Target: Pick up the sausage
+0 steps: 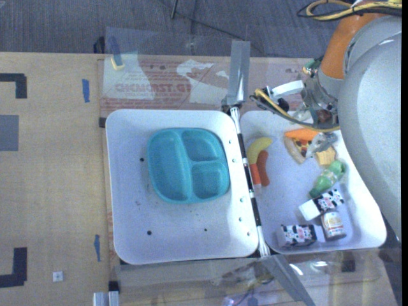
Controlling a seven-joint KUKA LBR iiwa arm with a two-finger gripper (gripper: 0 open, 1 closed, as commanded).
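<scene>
Sausage (259, 168), red-orange and short, lies untouched in the right bin (280, 209), close to that bin's left wall and touching the lower end of a yellow banana (258, 148), while the claw (317, 115) hangs over the bin's upper right corner, well apart from it. Whether the claw is wide or narrow cannot be told, since the wrist and its yellow and white cables (280, 102) cover it from above. Just below the claw sits an orange wedge of toy food (299, 134) beside a tan, bread-like piece (324, 155), and lower along the right side lies a green bottle-shaped item (328, 177). Nearer the bin's lower right corner stand a black-and-white patterned carton (326, 202) and a small brown jar (333, 225), with a second patterned carton (298, 234) against the bottom wall. The grey arm (376, 101), with its orange band (338, 43), enters from the right and covers the bin's right rim. The left bin (127, 222) holds a teal divided plate (189, 164) with three compartments, set slightly above the bin's centre. Both bins rest side by side on the desk (51, 171), whose wooden top carries black corner marks (16, 85) and strips of blue tape (85, 90) along its left side.
</scene>
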